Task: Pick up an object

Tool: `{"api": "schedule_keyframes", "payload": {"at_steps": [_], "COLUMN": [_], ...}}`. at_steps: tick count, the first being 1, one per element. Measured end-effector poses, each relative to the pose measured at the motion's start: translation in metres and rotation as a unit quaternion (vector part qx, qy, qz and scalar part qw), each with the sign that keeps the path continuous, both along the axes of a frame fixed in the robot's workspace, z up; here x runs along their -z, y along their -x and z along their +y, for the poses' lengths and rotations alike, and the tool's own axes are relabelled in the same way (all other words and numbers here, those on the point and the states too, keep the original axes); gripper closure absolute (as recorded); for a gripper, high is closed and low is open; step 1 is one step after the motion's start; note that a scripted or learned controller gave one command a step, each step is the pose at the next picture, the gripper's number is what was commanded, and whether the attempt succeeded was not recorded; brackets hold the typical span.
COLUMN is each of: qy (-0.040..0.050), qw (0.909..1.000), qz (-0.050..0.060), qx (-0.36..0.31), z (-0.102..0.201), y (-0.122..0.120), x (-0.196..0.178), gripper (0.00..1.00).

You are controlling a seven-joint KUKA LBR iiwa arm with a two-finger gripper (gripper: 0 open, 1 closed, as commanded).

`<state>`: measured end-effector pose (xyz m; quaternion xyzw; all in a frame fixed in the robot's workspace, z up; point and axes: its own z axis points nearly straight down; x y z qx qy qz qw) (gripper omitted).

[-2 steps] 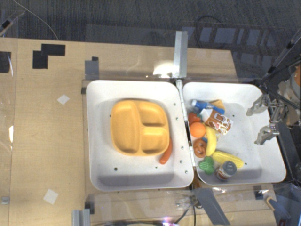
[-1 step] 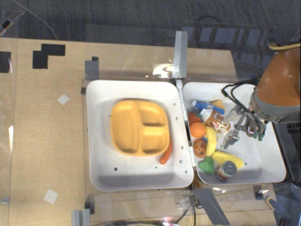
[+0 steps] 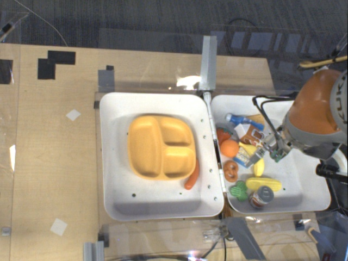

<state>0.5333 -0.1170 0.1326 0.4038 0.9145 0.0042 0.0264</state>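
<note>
Camera view: nearest the lower edge, in the right bin [image 3: 310, 203], a can [image 3: 262, 196] lies below and a little left of the gripper [image 3: 267, 148], with a green toy [image 3: 238, 189] to its left and a yellow banana [image 3: 265, 184] just above it. A small yellow piece [image 3: 259, 167] sits directly under the gripper, close to its tip. Left of that, a pretzel [image 3: 230, 170] rests against the bin's left wall, and an orange ball [image 3: 229, 148] lies above it, level with the gripper and to its left. A small box [image 3: 247, 152] with yellow and blue print sits between the ball and the gripper, touching or nearly touching the fingers; whether the fingers are open or closed on anything cannot be told from this slant, as the tip is small and crowded by the objects. Above and left of the gripper lies a blue bottle [image 3: 240, 119] with a white cap. The grey arm [image 3: 315, 113] with its orange band comes in from the right, above the bin. Well to the left, the left bin [image 3: 117, 145] holds a yellow divided tray [image 3: 161, 146], and a carrot [image 3: 191, 179] leans at the tray's lower right corner.
</note>
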Motion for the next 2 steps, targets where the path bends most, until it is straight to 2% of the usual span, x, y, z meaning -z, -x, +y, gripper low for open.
{"api": "schedule_keyframes", "payload": {"at_steps": [1,2], "qy": [-0.0006,0.0001], "qw": [1.0,1.0], "qz": [-0.001,-0.004], "qx": [-0.003,-0.007], "z": [0.001,0.002], "y": [-0.002,-0.004], "x": [-0.012,-0.024], "gripper": [1.0,1.0]}}
